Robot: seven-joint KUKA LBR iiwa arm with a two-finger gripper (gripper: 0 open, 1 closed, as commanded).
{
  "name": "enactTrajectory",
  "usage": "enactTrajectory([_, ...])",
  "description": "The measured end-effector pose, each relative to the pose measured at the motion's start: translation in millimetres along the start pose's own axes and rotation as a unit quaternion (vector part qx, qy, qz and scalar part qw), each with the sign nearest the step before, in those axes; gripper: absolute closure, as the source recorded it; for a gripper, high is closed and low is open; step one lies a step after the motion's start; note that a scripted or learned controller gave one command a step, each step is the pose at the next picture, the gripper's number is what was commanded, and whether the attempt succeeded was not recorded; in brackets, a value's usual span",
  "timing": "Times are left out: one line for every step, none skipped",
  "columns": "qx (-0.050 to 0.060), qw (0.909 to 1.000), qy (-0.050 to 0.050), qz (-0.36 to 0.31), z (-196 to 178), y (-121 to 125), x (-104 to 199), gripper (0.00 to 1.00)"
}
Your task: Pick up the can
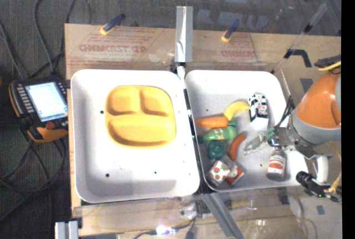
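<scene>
One can (276,166) upright beside jaws (256,145); jaws state unclear; sausage (237,145) close.

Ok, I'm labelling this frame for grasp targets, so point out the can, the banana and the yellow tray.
can (275,166), camera view, on its labelled side wall.
banana (237,108), camera view, on the middle of its curved body.
yellow tray (142,131), camera view, on its large front compartment.

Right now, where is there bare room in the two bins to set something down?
The left bin has bare floor all round the yellow tray, widest along its near edge. In the right bin, the far strip above the banana is bare. Its middle and near side are crowded: carrot, green bottle, can by the end effector.
</scene>
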State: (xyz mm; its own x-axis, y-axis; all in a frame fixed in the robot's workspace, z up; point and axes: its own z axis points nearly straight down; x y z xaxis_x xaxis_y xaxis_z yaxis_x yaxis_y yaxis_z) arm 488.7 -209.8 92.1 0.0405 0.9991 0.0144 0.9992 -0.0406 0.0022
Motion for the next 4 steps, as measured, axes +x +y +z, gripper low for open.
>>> enactTrajectory([-0.003, 1.0, -0.007, -0.002, 1.9, -1.7, 6.8, 0.0])
enactTrajectory([-0.001, 1.0, 0.001, 0.008, 0.9, 1.2, 1.0, 0.0])
enactTrajectory([-0.001, 1.0, 0.001, 0.001, 1.2, 1.0, 1.0, 0.0])
enactTrajectory([0.0, 0.9999, -0.003, 0.01, -1.9, -1.4, 1.6, 0.0])
